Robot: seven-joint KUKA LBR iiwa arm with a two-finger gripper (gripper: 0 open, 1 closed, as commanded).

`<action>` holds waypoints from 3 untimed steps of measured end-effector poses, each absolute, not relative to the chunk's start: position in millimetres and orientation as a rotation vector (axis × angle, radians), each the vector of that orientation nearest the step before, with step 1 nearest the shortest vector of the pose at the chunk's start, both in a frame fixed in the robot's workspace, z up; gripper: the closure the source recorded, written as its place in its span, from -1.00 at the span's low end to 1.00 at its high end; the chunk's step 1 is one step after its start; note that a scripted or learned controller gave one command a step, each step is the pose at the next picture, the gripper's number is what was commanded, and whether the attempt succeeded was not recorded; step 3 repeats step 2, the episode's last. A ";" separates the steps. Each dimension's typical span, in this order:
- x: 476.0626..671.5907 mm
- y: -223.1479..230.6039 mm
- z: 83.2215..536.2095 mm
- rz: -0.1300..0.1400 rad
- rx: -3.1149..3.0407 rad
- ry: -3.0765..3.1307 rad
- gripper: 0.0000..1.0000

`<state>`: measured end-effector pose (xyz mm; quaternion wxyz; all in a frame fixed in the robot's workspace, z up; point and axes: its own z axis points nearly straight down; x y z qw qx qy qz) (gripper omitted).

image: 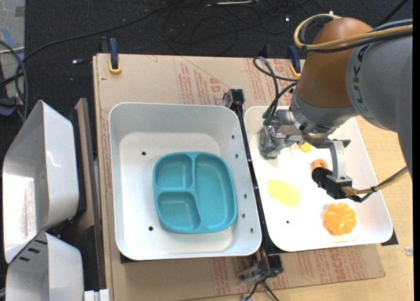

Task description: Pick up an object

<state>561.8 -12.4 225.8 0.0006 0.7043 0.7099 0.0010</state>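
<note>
Cardboard sheet (197, 80) underlies both white bins (125, 181), cables (197, 24) on dark floor behind.

Teal divided plate (194, 192); white bins (125, 162); pale yellow piece (284, 193); orange pumpkin-like object (339, 218).

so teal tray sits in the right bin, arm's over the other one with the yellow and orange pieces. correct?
Not quite. The camera view shows the teal tray in the left bin, not the right. The rest holds: the arm is over the other bin, which has the yellow piece and orange piece.
</note>
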 end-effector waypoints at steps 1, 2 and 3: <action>582.2 42.2 217.5 0.003 2.211 2.231 1.00; 591.1 96.9 213.9 0.004 2.212 2.232 1.00; 591.1 96.9 213.9 0.004 2.212 2.232 1.00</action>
